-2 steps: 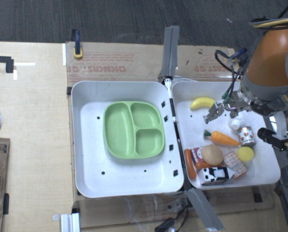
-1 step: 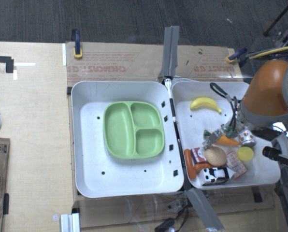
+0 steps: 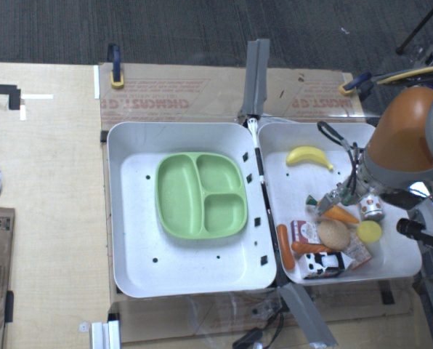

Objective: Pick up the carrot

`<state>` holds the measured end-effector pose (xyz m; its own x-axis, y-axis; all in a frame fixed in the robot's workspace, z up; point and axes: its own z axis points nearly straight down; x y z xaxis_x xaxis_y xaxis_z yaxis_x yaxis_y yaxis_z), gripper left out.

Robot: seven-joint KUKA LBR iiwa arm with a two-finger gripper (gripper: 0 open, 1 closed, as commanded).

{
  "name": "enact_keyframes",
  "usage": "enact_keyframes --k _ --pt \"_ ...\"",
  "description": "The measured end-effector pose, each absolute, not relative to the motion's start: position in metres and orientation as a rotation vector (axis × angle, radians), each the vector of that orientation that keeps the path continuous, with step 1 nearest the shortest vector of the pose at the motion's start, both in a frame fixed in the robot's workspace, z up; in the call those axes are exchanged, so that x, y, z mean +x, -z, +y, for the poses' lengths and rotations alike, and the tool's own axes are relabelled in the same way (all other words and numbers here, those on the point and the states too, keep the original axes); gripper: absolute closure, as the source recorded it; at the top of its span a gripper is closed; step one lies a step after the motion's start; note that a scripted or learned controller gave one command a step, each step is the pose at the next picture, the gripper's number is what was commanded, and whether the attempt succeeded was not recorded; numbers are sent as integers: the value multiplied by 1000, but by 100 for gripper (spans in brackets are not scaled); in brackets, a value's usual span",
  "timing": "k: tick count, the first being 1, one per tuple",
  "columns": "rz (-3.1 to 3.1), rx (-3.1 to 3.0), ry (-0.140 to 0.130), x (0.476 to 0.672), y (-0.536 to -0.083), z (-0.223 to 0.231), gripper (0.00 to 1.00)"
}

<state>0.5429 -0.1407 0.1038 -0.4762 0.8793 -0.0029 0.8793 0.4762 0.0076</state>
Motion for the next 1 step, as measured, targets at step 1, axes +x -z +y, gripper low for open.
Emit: enact_keyframes --k 1 --pt "2680 1638 1 596 -196 -94 100"
